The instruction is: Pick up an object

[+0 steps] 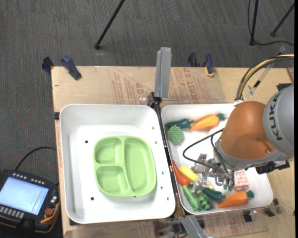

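The right bin holds several toy foods: an orange carrot with a green top at the back, a green bumpy piece, an orange-red pepper by the left wall, a yellow piece, green pods at the front, another carrot at the front right, and a pink-white block. My gripper hangs low over the middle of this bin, just right of the yellow piece and above the green pods. The orange wrist band hides the bin's right part.
The left bin carries a light green divided plate. A grey upright post stands behind the seam between the bins. Black cables loop from the wrist over the right bin. A teach pendant lies at the lower left off the bench.
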Controlling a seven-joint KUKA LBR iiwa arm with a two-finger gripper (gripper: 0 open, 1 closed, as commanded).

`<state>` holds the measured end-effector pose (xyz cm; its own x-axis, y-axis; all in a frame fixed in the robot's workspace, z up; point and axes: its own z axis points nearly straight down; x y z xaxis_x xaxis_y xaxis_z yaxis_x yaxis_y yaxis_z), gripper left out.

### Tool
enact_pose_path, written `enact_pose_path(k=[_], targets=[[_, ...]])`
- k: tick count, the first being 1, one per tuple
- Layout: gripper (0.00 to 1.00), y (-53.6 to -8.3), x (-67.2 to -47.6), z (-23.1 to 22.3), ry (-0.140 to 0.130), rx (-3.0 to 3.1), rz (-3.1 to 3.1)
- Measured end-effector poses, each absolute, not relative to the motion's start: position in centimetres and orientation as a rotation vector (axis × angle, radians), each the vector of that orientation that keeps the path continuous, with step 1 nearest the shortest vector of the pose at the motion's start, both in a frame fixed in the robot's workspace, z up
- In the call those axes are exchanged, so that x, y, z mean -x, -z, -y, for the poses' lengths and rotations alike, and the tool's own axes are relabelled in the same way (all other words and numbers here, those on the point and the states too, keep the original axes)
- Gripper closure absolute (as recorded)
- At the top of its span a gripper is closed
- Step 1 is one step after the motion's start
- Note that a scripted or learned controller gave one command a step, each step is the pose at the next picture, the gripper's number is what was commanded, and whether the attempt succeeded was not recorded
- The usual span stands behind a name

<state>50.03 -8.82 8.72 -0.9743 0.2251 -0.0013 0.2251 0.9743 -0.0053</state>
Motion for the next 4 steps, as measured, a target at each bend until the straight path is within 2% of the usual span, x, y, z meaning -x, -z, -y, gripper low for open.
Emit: enact_pose_path(k=[1, 2, 3, 4], targets=[[1.00, -8.5, -55.0, 10.4, 0.000, -0.574, -3.091], [1.00, -16.0, -53.2, 19.5, 0.001, -0.350, -3.120], [1.00, -8.8, -49.6, 21.2, -0.003, -0.166, -3.135], [1.00, -8.6, -55.5, 21.4, -0.003, 0.208, -3.132]])
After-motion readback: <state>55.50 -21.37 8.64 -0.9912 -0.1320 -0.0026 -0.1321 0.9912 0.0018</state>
